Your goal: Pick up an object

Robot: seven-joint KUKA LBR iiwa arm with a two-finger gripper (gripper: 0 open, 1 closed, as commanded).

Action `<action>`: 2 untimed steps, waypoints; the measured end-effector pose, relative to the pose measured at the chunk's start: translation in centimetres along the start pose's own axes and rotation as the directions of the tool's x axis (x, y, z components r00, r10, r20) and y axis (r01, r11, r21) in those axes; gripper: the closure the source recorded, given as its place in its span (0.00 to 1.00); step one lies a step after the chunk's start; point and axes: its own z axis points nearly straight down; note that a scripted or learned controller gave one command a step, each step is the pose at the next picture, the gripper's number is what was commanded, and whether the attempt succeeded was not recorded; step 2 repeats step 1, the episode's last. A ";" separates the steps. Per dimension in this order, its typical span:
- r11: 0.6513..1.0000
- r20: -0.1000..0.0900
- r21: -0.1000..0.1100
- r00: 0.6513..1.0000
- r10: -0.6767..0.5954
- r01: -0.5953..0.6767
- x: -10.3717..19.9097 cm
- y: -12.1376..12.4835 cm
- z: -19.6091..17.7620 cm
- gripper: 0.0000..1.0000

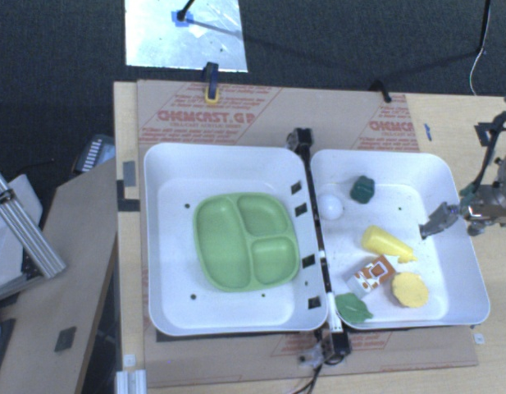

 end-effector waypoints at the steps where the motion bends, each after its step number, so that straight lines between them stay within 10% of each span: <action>1: 1.000 0.002 -0.010 1.000 -0.003 0.003 0.0 0.2 -0.5 0.00; 2: 1.000 0.002 -0.010 1.000 -0.003 0.003 0.0 0.2 -0.5 0.00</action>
